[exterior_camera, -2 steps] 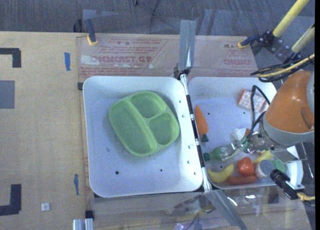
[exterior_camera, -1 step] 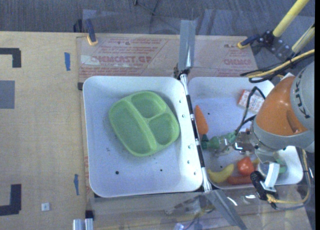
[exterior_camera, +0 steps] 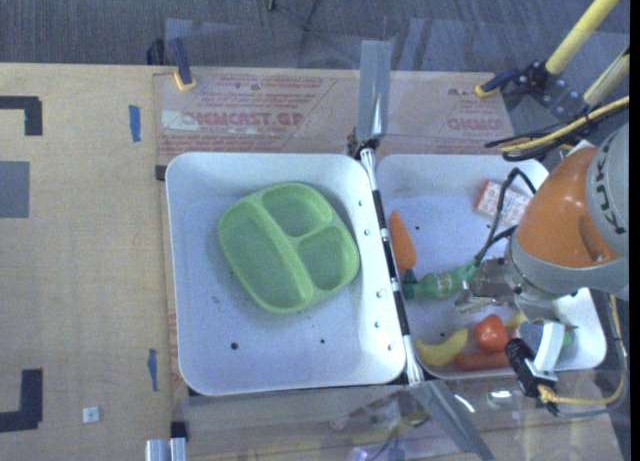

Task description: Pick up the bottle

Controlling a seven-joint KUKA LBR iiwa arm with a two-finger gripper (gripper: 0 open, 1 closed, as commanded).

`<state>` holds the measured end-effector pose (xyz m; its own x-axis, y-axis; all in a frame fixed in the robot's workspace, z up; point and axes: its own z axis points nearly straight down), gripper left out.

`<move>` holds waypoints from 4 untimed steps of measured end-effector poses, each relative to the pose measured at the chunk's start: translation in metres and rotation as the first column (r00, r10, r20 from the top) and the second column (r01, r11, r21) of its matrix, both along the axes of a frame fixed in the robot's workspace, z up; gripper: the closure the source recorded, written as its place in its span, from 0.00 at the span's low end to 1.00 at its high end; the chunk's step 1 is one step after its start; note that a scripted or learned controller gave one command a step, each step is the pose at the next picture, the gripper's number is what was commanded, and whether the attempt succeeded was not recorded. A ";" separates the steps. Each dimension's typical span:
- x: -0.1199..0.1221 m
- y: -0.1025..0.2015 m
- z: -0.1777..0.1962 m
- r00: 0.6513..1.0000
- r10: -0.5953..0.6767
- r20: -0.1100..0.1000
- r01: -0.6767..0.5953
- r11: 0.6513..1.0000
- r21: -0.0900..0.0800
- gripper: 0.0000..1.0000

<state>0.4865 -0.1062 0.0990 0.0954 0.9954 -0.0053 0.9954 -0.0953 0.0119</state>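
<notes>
A green bottle lies on its side in the right bin, near that bin's left wall, with its length running left to right. My gripper is low in the bin at the bottle's right end, touching or nearly touching it. The grey arm with its orange band reaches in from the right and covers the bin's right part. The bottle rests on the bin floor.
An orange carrot lies just above the bottle by the divider. A yellow banana, a red tomato and a small printed card share the right bin. A green divided plate sits in the left bin.
</notes>
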 end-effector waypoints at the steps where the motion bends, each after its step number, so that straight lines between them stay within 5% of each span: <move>1: 0.038 0.050 0.113 0.995 -0.099 -0.013 0.099 0.995 0.006 1.00; 2: 0.053 -0.005 0.062 0.999 0.029 -0.014 -0.029 1.000 0.007 1.00; 3: 0.053 -0.005 0.062 0.999 0.030 -0.014 -0.030 1.000 0.007 0.00; 4: 0.048 -0.007 0.013 0.983 0.184 0.022 -0.183 0.983 -0.009 0.00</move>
<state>0.5349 -0.1134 0.1115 -0.0888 0.9960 -0.0122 0.9954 0.0892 0.0348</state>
